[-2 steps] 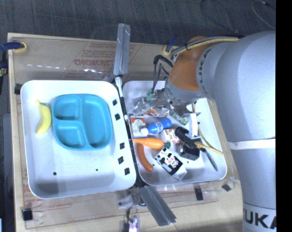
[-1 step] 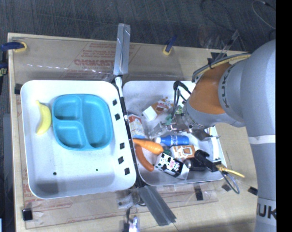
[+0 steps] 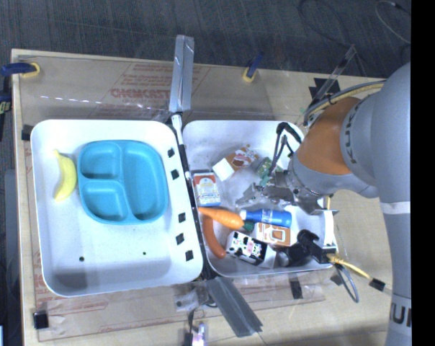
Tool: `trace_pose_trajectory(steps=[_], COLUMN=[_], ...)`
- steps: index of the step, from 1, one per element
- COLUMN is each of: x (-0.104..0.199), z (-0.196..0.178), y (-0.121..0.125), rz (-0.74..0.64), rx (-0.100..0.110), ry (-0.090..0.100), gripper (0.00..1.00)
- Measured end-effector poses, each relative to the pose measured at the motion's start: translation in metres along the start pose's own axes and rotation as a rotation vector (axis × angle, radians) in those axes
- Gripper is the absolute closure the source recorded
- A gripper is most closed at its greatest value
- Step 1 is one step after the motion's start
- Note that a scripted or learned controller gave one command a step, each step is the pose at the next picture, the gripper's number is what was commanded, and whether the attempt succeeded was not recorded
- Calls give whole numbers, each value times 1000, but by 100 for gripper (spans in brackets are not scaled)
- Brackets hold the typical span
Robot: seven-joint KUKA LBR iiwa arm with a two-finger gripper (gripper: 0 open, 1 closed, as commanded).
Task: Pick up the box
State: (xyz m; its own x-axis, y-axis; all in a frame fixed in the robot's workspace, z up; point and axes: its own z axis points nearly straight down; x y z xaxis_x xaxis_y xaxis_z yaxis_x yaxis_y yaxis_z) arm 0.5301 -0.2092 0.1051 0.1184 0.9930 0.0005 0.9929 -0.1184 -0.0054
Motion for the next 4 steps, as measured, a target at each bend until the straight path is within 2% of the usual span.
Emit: trace_pose_trajectory(steps=[1, 2, 3, 4], x=[47, 48, 48, 49], z=[15, 9, 9, 3], y=[41, 40, 40, 40], rz=[221, 215, 215, 209], rx=[-1, 7, 7, 14], ry=[-4, 0, -1, 0], gripper=[0, 100, 0, 100])
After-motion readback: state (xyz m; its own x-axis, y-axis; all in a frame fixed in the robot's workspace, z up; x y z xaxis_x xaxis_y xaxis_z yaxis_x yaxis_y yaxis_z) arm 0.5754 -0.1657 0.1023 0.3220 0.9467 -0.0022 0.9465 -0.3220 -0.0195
